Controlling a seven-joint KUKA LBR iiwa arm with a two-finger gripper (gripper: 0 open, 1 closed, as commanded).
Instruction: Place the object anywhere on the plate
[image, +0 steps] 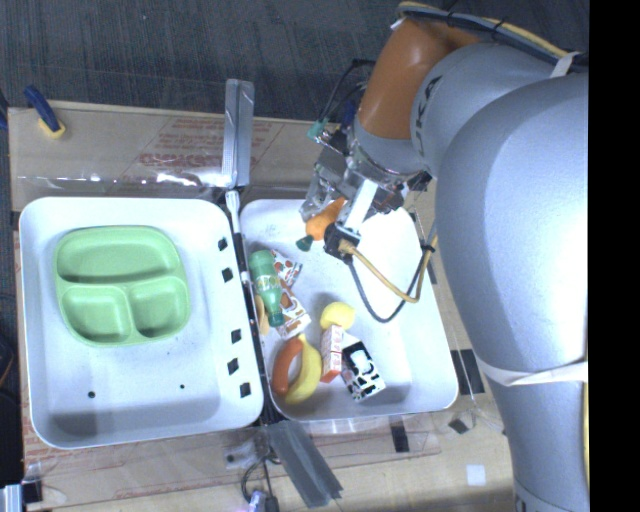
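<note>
In the camera view, the end effector (325, 222) hangs over the far left corner of the right bin (425, 385). A small orange carrot (322, 217) with a green tip sits at its fingers, but the wrist hardware crowds the spot, so whether the fingers are apart or clamped on the carrot cannot be told. The green plate (120, 283), with three compartments, lies in the left bin (130, 400), well apart from the carrot. Lower in the right bin lie a green bottle (263, 280), a yellow lemon (337, 316), a banana (305, 377), and small cartons whose labels are too blurred to read. The arm's grey bulk hides the counter (120, 140) on the right.
</note>
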